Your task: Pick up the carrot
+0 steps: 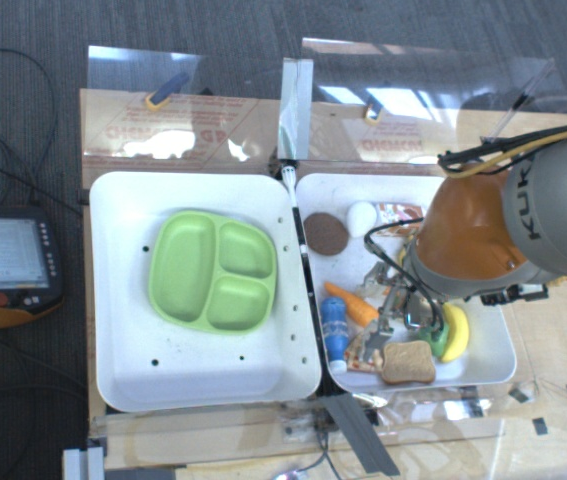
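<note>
The orange carrot (351, 305) lies in the right bin (493, 368), near its left wall, pointing up-left. My gripper (390, 314) hangs low over the bin's middle, just to the right of the carrot's thick end, under the orange wrist band. The wrist and cables hide its tip, so I cannot see whether it touches the carrot.
Around the carrot are a blue bottle (334, 329), a brown round cookie (326, 233), a white egg (362, 215), a snack packet (400, 212), a banana (454, 331) and a bread slice (408, 363). A green divided plate (213, 270) sits in the left bin (123, 368).
</note>
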`<state>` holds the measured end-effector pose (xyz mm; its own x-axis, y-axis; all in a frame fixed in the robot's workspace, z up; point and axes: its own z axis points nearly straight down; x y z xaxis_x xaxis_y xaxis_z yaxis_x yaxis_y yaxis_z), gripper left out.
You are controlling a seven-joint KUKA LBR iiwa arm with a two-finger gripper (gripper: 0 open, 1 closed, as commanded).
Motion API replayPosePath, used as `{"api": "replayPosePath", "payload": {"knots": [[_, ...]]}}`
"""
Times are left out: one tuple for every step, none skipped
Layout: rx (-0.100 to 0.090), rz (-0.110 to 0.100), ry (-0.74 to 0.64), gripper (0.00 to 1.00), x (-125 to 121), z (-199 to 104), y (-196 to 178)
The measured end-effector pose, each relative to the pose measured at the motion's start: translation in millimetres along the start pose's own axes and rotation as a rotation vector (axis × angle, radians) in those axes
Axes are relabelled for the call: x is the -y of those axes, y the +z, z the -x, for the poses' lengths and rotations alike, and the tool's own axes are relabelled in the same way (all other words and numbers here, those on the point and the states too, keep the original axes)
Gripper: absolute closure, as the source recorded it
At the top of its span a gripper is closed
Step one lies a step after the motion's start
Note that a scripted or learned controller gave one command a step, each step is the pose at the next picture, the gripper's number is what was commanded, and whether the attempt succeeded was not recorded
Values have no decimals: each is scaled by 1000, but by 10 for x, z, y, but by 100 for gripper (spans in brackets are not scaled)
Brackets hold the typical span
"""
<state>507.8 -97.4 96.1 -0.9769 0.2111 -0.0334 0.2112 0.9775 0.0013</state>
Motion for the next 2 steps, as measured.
{"api": "replayPosePath", "payload": {"knots": [[-3, 0, -2, 100, -7, 14, -134], [-4, -2, -1, 0, 3, 10, -122]]}}
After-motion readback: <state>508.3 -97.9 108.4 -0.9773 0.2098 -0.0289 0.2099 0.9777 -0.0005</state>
